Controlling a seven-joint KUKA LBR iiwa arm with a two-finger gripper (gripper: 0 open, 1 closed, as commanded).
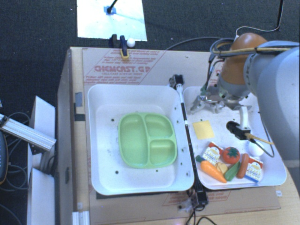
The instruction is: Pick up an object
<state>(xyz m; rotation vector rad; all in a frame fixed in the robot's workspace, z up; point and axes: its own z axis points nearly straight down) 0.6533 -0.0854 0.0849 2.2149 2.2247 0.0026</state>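
Two white bins sit side by side on the worktop (pixel 77 172).

Left bin (pixel 93 125): one pale green divided plate (pixel 147 139), three compartments, lying flat near the middle.

Right bin (pixel 276 170): toy food, all in the middle and near half.
- One flat yellow slice (pixel 203 130) lies alone, mid-bin, towards the left wall.
- The rest is clustered at the near end: one tomato (pixel 230 154), one carrot (pixel 213 171), one green pickle (pixel 232 171) and one sausage (pixel 243 165).
- Two small printed cartons flank the cluster, the left carton (pixel 213 153) and the right carton (pixel 253 168).
- The pickle lies between carrot and sausage, touching both as far as I can see.

The gripper (pixel 207 108) is low over the far end of the right bin. It looks spread, with nothing between its tips. It is beyond the yellow slice and well apart from the cluster.
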